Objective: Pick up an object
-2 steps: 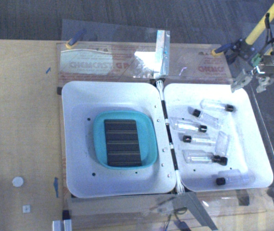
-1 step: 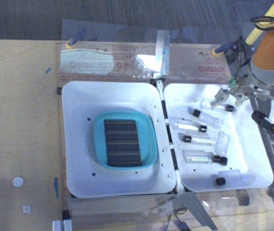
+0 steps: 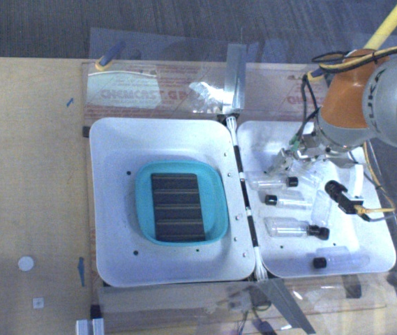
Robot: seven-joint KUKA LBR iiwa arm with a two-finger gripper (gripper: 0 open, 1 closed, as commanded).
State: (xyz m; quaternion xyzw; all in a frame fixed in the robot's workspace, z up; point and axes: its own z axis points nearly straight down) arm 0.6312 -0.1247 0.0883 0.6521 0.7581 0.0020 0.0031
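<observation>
1. The grey arm (image 3: 388, 107) comes in from 3 o'clock and bends down over the right bin (image 3: 268, 135), its orange band just above the wrist.
2. The gripper (image 3: 286, 162) sits low at about 10 o'clock in that bin. At this slant I cannot tell how far open it is, and nothing can be seen in its grasp.
3. The objects to pick are four clear plastic tubes with black caps, all lying flat on the right bin's floor.
4. The uppermost tube (image 3: 268, 183) lies just beside the gripper at its 6 o'clock, with the cap at the tube's 3 o'clock end. Whether the two touch cannot be told.
5. The second tube (image 3: 290, 202) lies just below it, with the cap at its 9 o'clock end.
6. The third tube (image 3: 289, 227) lies near the bin's centre, towards 7 o'clock, with the cap at its 3 o'clock end.
7. The lowest tube (image 3: 345, 259) lies at 6 o'clock near the front wall, with the cap at its 9 o'clock end, well apart from the gripper.
8. The left bin (image 3: 107, 187) holds a teal dish (image 3: 144, 204) at its centre, and a dark ribbed insert (image 3: 177, 206) lies inside the dish.
9. Both bins stand side by side, touching, on the tan bench (image 3: 31, 152).
</observation>
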